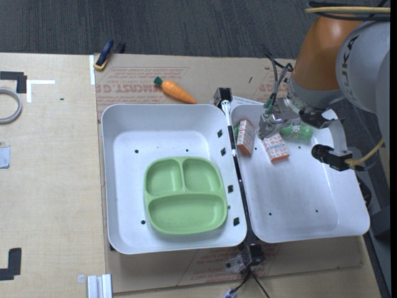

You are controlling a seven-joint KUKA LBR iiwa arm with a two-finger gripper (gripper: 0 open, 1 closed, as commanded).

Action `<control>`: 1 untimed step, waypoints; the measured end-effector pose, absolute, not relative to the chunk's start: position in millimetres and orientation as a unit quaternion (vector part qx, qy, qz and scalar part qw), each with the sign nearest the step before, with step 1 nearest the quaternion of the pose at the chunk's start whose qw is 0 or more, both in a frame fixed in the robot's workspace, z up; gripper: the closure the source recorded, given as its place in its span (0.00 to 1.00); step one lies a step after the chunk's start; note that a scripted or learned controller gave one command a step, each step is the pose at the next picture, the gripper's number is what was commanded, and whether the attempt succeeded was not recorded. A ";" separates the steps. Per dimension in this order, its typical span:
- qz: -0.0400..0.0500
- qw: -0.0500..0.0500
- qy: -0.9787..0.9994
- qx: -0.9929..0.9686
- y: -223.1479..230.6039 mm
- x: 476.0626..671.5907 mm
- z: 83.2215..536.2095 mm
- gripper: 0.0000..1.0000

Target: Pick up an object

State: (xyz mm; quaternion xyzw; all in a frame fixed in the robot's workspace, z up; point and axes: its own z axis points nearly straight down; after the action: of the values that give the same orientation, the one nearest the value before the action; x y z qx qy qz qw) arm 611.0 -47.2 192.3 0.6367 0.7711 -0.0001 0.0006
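Here, the claw (268, 124) hangs low at twelve o'clock in the right bin (310, 222), its state impossible to tell. At its five o'clock lies a small carton (275, 148): seemingly light, stiff-sided, crushable, best pinched across its flat faces.

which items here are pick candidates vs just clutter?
Job:
gripper, low in the right bin
carton
small box
green item

Lying about:
green divided plate in the left bin
toy carrot on the bench
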 end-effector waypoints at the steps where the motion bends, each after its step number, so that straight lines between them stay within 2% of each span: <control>1: 0.000 0.000 0.771 0.637 -47.2 611.0 192.3 0.00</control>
State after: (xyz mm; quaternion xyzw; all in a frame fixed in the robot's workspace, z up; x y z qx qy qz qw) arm 611.0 -47.2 192.3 0.6367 0.7711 -0.0001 0.0005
